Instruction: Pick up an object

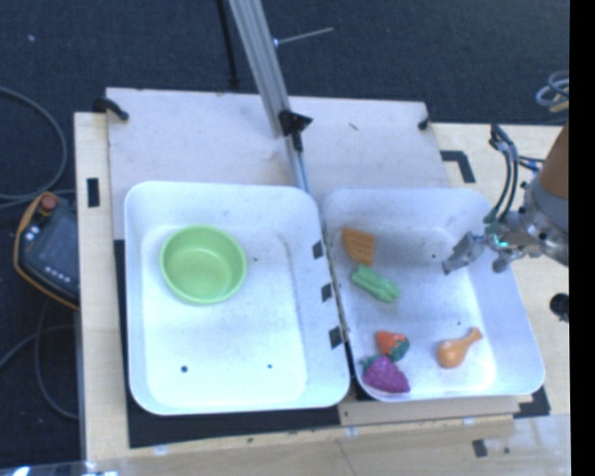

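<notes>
Right-hand shallow white plastic bin [496,296] holds five toy foods. Along its near edge: a purple plastic grape bunch [386,375] in the near-left corner, a small red-and-green toy strawberry [392,344] touching it just behind, and an orange plastic drumstick [458,348] to their right, apart from both. Further back on the left side lie a green ridged toy vegetable [375,285] and, behind it, an orange block-shaped toy [358,245], close to the dividing wall. The grey two-finger gripper [464,254] hangs over the middle-right of this bin, nothing between its fingers; at this slant, cannot tell whether they are apart or together. The drumstick is the nearest item, lying toward the camera from the gripper, clear space between them; the green vegetable lies to the gripper's left, well apart. Grey arm [545,216] enters from the right with cables looped above it. Left-hand white bin [149,365] contains a light green round plastic bowl [203,264], upright, in its far-left part. Both bins sit on a pale wooden bench [208,127]. A slanted aluminium mast [263,53] rises behind the bins. Dark carpet floor [40,28] beyond; an orange-rimmed control pendant [50,251] lies at left with black cables [20,117].
</notes>
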`<state>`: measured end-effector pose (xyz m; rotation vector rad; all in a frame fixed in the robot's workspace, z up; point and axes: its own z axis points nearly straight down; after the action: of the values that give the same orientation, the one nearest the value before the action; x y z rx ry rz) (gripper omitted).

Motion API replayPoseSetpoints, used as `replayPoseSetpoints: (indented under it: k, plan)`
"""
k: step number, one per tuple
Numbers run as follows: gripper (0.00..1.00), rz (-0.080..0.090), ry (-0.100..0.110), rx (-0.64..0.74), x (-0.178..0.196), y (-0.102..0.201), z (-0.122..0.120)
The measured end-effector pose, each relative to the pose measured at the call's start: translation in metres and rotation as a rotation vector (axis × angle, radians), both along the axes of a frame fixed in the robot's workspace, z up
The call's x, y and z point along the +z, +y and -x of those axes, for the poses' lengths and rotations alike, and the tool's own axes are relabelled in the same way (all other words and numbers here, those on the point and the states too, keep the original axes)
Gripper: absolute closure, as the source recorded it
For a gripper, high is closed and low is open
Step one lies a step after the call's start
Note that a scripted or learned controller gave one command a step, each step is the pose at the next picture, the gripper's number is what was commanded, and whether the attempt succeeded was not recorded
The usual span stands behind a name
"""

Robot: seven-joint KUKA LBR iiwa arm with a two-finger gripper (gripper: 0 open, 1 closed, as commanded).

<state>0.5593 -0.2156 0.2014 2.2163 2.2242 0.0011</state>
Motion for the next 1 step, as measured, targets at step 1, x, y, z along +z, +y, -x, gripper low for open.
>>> replayPoseSetpoints:
  k: [1]
  plan:
    - [0.0, 0.001, 0.004, -0.003, -0.0423, -0.0019, -0.0023]
